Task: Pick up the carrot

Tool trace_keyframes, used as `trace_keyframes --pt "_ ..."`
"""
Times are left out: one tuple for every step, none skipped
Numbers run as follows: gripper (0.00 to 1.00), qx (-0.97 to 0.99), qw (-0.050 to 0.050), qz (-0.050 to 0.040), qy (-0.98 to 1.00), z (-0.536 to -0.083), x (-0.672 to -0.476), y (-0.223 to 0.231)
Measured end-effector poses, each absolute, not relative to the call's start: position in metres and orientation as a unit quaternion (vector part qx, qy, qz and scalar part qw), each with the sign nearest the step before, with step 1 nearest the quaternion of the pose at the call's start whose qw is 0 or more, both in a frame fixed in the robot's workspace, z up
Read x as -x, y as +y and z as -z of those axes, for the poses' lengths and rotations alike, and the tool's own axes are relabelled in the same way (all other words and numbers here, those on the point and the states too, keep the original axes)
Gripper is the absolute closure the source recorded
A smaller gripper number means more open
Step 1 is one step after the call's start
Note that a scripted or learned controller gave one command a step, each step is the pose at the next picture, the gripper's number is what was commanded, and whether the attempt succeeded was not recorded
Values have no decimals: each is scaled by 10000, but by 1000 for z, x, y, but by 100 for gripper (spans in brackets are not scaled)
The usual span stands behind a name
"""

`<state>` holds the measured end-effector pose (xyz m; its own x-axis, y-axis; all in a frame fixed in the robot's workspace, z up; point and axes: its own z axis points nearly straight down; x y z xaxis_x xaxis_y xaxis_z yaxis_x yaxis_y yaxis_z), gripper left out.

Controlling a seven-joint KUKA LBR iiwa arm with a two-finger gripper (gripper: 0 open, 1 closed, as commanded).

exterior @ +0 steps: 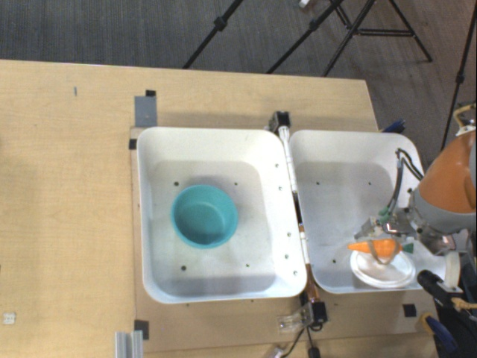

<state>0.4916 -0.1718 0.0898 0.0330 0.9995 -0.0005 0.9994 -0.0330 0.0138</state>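
An orange carrot (pixel 375 247) lies in the right bin (pixel 335 192), near its front right corner, resting partly on a small white plate (pixel 381 271). My gripper (pixel 385 236) sits directly over the carrot's thicker end, touching or nearly touching it. The carrot's thin end pokes out to the left from under the gripper. The arm, with its orange band (pixel 451 181), reaches in over the bin's right rim and hides that corner.
A teal bowl (pixel 205 215) stands in the middle of the left bin (pixel 160 162). A raised divider rim (pixel 289 185) separates the two bins. Tripod legs (pixel 350 21) stand on the floor beyond the bench.
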Motion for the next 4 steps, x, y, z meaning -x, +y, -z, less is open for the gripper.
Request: trace_keyframes --pt "0 -6989 81 -46 7151 -90 -493 -136" --pt "0 -7107 55 -57 7035 -90 -492 -143" --pt "0 -7447 49 -50 6674 -90 -492 -173" --pt "100 -7412 97 -72 6711 -103 -496 -172"
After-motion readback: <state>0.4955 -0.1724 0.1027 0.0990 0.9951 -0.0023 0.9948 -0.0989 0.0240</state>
